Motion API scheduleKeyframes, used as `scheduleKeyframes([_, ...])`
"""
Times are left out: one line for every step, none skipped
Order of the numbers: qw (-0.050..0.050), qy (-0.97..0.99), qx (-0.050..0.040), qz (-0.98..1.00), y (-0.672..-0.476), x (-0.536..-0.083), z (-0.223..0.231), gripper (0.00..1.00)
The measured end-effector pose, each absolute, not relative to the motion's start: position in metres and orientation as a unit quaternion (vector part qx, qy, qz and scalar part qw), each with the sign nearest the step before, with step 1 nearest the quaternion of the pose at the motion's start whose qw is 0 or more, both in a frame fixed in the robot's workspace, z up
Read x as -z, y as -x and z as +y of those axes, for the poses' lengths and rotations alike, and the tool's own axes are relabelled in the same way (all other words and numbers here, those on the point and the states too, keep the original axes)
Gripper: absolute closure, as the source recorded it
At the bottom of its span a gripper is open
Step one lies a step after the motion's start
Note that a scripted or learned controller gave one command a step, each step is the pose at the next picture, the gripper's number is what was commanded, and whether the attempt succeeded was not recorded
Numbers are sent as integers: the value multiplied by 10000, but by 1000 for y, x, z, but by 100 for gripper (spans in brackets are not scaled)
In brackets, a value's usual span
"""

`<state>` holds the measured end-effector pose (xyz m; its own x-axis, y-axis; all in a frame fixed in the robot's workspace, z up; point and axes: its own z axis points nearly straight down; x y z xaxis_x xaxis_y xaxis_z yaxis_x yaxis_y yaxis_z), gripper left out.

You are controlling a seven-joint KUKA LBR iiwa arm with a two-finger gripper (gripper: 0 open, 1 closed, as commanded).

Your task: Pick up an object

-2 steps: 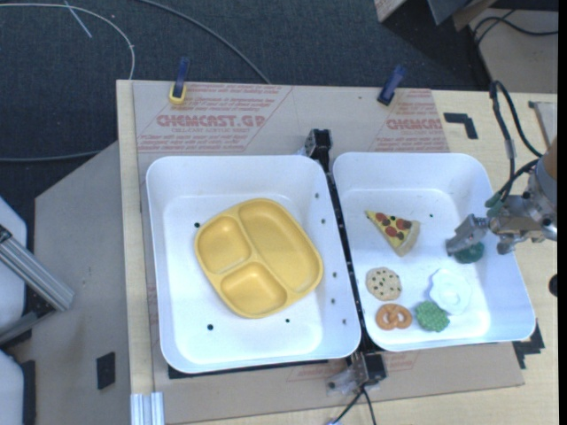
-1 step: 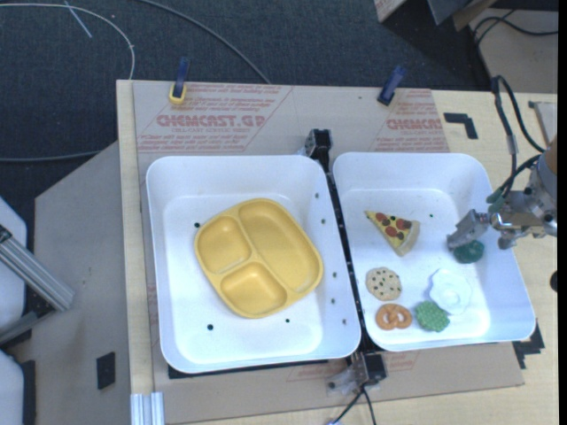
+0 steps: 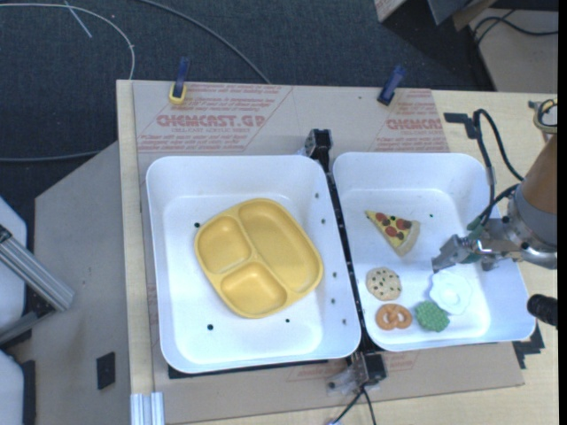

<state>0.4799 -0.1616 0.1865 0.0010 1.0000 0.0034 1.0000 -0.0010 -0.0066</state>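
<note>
You're looking down on a pale wooden bench [image 3: 89, 237] with a sheet of printed cardboard [image 3: 230, 118] clamped at its far edge by two blue clips, and on it sit two shallow white plastic bins, smooth and glossy with rounded corners. In the left bin [image 3: 177, 326] you've got the biggest item, a yellow divided tray [image 3: 258, 257], matte plastic, rounded rectangle, three compartments, lying flat and turned at a slant near the middle. Over to the right bin [image 3: 425, 175], where your candidates are all small toy foods: a pizza slice [image 3: 393, 229], a wedge with a tan crust and red topping, lies toward the middle; nearer you there's a white fried egg [image 3: 449, 294], a soft irregular blob; just beside that a green broccoli-like piece [image 3: 432, 317], bumpy and round; left of it a pretzel [image 3: 393, 316], a brown twisted loop; and above the pretzel a flat round chocolate-chip cookie [image 3: 384, 282], speckled dark. Your arm [image 3: 540, 202] comes in from the right, grey and cylindrical, with dark cables looping above it, and the metal gripper [image 3: 452, 255] hangs over the right bin, just above the egg and to the right of the pizza slice. Its fingers are small and blurred at this angle, so you cannot tell whether they're spread or closed, and nothing shows between them.
</note>
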Motion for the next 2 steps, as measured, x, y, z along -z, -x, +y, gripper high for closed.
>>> scheduleKeyframes([17, 7072, -2, -7070, -484, -129, -166, 0])
scheduleKeyframes([7, 7070, 1, -7072, -485, -84, -165, 0])
